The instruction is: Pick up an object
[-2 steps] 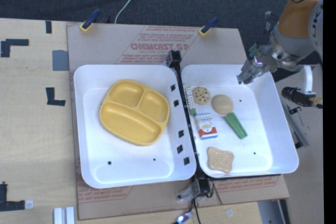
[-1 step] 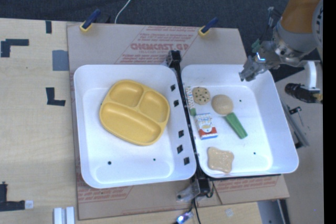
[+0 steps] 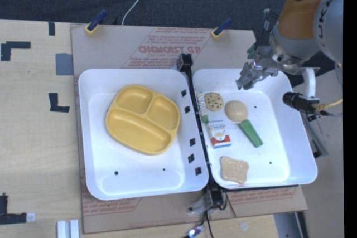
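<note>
- The gripper (image 3: 246,82) hung over the far edge of the right bin (image 3: 281,136), near its back rim, at the end of the grey arm (image 3: 312,14) reaching in from the right; whether it was spread or pressed together could not be told from this slanted view, and nothing showed pinched in it.
- Below it and nearer the camera, a round tan ball-like object (image 3: 236,111) lay in the right bin, apart from the gripper.
- A green stick-shaped piece (image 3: 251,134) lay touching or just beside that tan object, slanting toward the near right.
- A round speckled cookie (image 3: 213,101) rested near the divider between the bins, just to the left of the tan object.
- A small carton with red and white print (image 3: 218,134) lay below the cookie, close to the divider.
- A pale, toast-shaped slice (image 3: 234,169) sat at the near end of the right bin, well apart from the gripper.
- The left bin (image 3: 95,136) held a yellow compartment tray (image 3: 143,118), set at a tilt across the bin's middle.
- Both bins stood side by side on a cardboard sheet (image 3: 162,47) with red print, which was fixed at its far edge by two blue-and-yellow clamps (image 3: 95,21).
</note>
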You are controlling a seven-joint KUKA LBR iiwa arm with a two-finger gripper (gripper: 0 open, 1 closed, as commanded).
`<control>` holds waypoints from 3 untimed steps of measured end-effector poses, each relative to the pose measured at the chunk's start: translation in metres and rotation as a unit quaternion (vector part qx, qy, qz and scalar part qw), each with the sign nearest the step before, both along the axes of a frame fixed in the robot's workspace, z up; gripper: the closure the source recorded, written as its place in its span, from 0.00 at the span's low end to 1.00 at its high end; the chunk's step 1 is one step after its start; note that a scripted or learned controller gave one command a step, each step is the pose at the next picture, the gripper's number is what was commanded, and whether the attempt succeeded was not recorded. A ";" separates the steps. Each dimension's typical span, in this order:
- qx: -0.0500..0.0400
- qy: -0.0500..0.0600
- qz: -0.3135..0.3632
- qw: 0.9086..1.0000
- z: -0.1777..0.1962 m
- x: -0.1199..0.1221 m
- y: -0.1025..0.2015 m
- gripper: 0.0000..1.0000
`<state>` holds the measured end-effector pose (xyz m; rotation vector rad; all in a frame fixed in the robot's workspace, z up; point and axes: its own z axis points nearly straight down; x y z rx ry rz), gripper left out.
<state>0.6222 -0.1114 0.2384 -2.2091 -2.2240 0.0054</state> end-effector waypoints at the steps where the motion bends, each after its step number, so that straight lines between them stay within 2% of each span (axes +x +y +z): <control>1: 0.000 0.000 0.001 1.000 -0.003 -0.007 0.064 1.00; 3: -0.001 0.000 0.000 1.000 -0.010 -0.010 0.152 1.00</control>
